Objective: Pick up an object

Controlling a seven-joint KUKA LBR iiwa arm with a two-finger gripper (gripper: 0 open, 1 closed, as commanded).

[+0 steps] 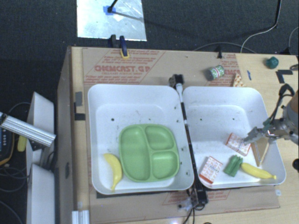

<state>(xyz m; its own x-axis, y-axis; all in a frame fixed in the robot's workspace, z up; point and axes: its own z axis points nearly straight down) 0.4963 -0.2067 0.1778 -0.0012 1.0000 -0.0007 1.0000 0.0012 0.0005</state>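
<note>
Right bin (219,97), near edge: yellow banana (258,171), green block (232,165), small red-and-white packet (210,168). Farther back, a second packet (238,144) lies just beside the gripper (256,135), whose finger state cannot be told. Left bin (131,94): green divided plate (149,152), second banana (113,169).

The arm (293,105) shows at the right edge as a small part with an orange-brown tone. A thin dark cable (279,104) runs in a curve along it. Below that comes the gripper (256,135), made of grey metal with a greenish tint on some parts. It is built from slim bars and small joints, not from one solid block. Details such as screws or markings are too small to tell.
</note>
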